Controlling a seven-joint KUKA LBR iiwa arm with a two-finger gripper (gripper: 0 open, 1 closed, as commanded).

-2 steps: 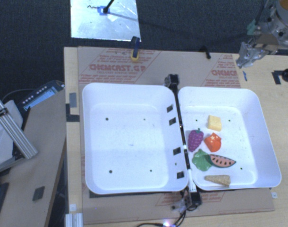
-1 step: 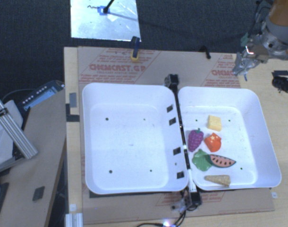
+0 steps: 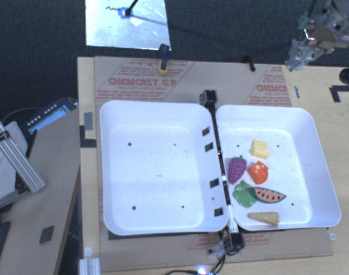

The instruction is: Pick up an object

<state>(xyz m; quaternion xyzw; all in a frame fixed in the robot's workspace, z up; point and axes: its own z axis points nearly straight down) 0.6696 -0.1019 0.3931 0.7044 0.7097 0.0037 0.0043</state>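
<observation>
While toys (image 3: 256,183) lie in the right bin (image 3: 312,136), the hand (image 3: 298,55) hovers high beyond it (grip unreadable — too blurred)

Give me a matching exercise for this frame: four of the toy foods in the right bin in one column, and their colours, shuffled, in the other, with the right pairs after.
Things:
1. grapes
2. cheese block
3. watermelon slice
4. cone

Colours:
A. tan
B. red with a green rind
C. purple
D. pale yellow

Pairs: 1-C, 2-D, 3-B, 4-A

All four lie in the right bin; the gripper hangs above the bench beyond the bin's far right corner.
</observation>
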